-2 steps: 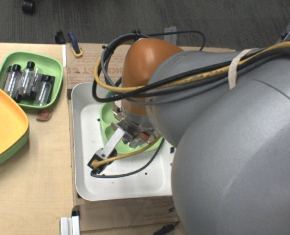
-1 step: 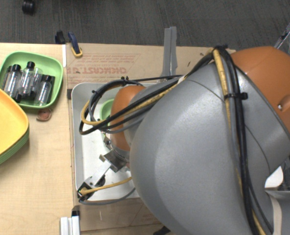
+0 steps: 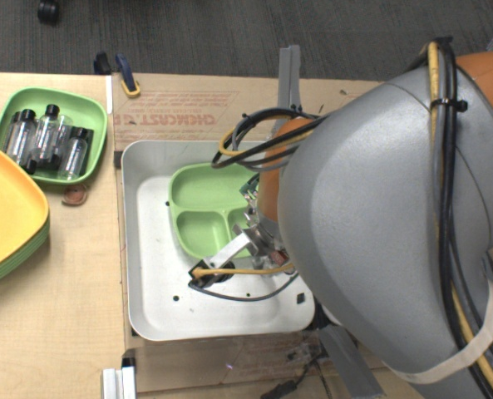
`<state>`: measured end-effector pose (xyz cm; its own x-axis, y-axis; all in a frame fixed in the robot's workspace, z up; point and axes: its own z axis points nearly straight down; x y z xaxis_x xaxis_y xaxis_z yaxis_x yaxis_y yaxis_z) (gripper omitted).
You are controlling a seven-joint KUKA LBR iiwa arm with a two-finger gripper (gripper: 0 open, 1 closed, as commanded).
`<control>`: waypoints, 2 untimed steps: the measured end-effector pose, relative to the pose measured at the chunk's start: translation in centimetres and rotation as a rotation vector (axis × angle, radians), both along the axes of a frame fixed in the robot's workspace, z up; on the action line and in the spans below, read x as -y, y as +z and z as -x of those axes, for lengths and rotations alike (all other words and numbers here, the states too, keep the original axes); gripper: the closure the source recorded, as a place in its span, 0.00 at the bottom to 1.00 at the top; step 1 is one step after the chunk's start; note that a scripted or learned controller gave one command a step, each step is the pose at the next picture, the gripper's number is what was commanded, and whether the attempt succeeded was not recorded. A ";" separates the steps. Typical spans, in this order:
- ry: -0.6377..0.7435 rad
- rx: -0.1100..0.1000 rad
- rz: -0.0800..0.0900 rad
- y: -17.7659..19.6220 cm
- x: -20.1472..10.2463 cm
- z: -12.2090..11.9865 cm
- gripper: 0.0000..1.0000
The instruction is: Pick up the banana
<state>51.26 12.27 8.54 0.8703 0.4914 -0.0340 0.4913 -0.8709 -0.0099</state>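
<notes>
My end effector (image 3: 257,241) sits over the green divided plastic plate (image 3: 198,202) inside the shallow white bin (image 3: 150,293). I cannot tell its state.

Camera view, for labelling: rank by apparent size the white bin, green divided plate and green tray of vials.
1. white bin
2. green tray of vials and green divided plate: alike; plate partly behind the arm

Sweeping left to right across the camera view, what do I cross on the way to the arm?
Stack of yellow plates → green tray holding small bottles → left wall of the white bin → green divided plate inside that bin → grey robot arm.
</notes>
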 end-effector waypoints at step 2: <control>0.004 0.027 -0.006 5.0 -4.8 3.7 1.00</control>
